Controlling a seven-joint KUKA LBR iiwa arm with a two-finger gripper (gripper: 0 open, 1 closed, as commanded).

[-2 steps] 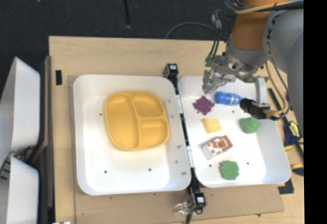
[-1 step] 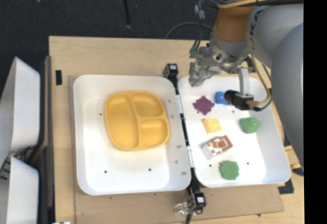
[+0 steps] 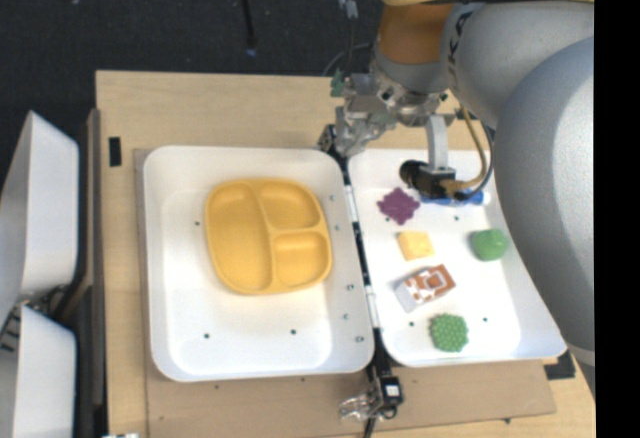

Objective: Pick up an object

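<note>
At the far end of the seam where the two bins meet, my gripper [image 3: 347, 138] hangs low over the rims; open or closed, I cannot tell. Nothing visible in its grasp.

Left bin [image 3: 160, 256]: one yellow plate [image 3: 268, 234] with three compartments, lying flat near the middle.

Right bin [image 3: 500, 311]: five loose things, none touching.
- purple piece [image 3: 399, 205], ragged outline, nearest my gripper
- yellow block [image 3: 415, 244], just in front of the purple piece
- green lump [image 3: 489, 244], off toward the arm's side
- small packet [image 3: 424, 286], white with red and brown print, tilted; lettering too small to read
- green knobbly ball [image 3: 448, 332], near the front rim

No legible brand or label on anything. Both bins sit on a pale wooden bench [image 3: 200, 106].
</note>
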